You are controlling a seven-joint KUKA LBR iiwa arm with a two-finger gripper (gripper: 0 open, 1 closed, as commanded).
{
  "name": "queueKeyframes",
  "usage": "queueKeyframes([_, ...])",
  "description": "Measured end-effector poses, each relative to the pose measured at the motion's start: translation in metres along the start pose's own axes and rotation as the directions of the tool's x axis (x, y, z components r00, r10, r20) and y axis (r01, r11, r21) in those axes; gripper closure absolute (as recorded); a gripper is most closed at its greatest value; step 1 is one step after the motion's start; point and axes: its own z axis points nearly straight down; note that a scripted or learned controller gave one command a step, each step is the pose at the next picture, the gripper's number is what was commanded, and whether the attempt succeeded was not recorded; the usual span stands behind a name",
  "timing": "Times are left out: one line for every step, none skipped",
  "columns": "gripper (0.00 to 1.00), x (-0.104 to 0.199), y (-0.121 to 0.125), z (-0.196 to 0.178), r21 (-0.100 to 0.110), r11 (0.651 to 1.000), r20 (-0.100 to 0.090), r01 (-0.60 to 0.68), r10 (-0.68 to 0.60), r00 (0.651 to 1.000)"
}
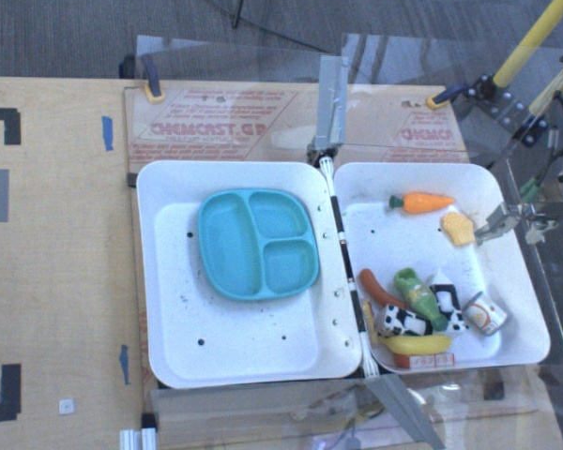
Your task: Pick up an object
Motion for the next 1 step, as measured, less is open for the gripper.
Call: queueKeyframes([0.0, -0.004, -0.0156, 0.0151, -0.001, 0.995, -0.001, -0.101, 0.101, 0.995])
